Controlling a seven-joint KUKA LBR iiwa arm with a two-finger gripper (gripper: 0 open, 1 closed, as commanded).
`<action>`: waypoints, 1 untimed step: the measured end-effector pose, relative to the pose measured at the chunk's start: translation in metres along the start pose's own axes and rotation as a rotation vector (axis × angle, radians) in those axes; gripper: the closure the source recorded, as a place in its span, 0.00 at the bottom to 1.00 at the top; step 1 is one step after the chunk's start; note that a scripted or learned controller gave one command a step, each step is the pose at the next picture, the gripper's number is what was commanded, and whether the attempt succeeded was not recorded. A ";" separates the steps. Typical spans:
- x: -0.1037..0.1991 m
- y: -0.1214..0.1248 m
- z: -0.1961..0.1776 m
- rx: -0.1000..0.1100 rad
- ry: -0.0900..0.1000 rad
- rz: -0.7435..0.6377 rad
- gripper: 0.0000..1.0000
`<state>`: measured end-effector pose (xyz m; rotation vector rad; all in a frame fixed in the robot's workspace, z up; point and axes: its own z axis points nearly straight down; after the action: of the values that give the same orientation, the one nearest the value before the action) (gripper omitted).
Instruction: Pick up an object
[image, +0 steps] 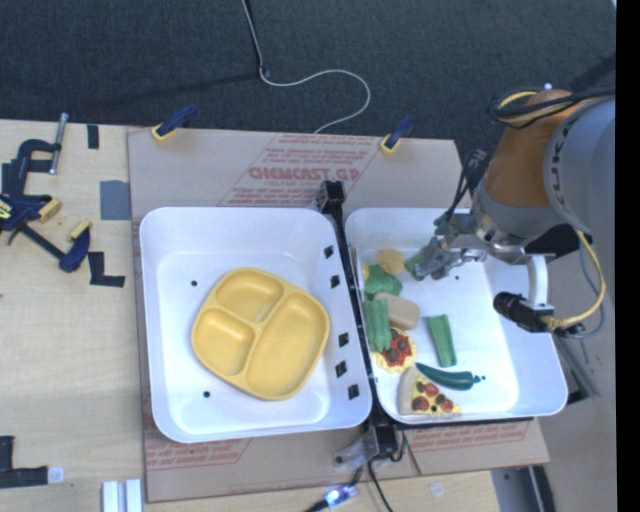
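Hand (428, 262) low over right bin (520, 385), near its back-left corner; can't tell if spread or pinching. Toy food (405, 335) clustered along bin's left side. Yellow tray (261, 332) in left bin (170, 250).

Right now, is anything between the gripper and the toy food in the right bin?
Nothing visible. The gripper hangs over the right bin's upper part, with bare white floor between it and the nearest pieces: the yellow piece and the green strip.
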<state>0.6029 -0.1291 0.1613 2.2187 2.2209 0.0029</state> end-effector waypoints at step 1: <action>0.009 -0.001 -0.060 -0.001 0.000 -0.002 1.00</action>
<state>0.6019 -0.1205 0.2211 2.2164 2.2222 0.0045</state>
